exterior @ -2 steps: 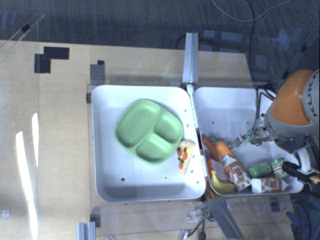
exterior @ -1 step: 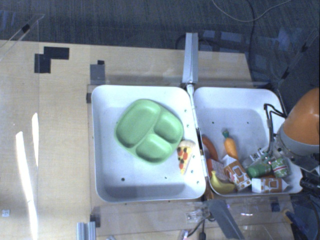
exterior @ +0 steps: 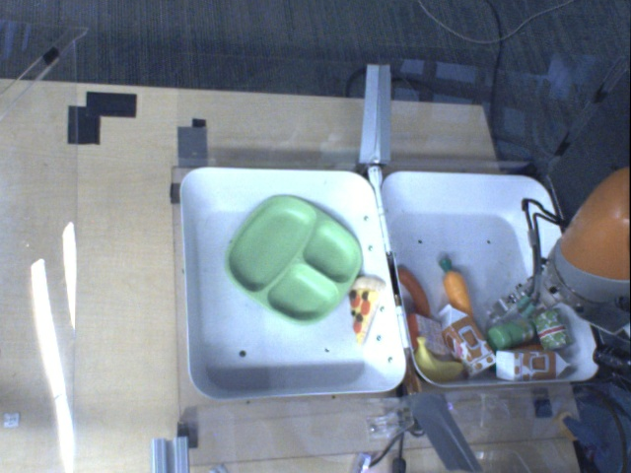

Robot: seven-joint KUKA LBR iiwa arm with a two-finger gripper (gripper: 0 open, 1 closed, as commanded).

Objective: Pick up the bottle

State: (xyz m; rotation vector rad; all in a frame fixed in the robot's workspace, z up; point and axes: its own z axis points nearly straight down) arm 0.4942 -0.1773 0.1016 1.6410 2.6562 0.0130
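Green moulded plastic, a three-section tray (exterior: 296,256), fills the left bin (exterior: 207,343). Right of it, in the right bin (exterior: 463,205), lie a carrot (exterior: 455,289), banana (exterior: 436,363) and cartons (glossy, crumpled). The green bottle (exterior: 523,331) lies lengthwise left-to-right, directly beneath the jaws (exterior: 525,304); whether they are parted or closed, I cannot tell.

grey arm (exterior: 596,264) with orange band at right edge, gripper (exterior: 521,308) lowered

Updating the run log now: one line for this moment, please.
arm: over right bin | tool: at green bottle | grasp: unclear | left bin: green tray
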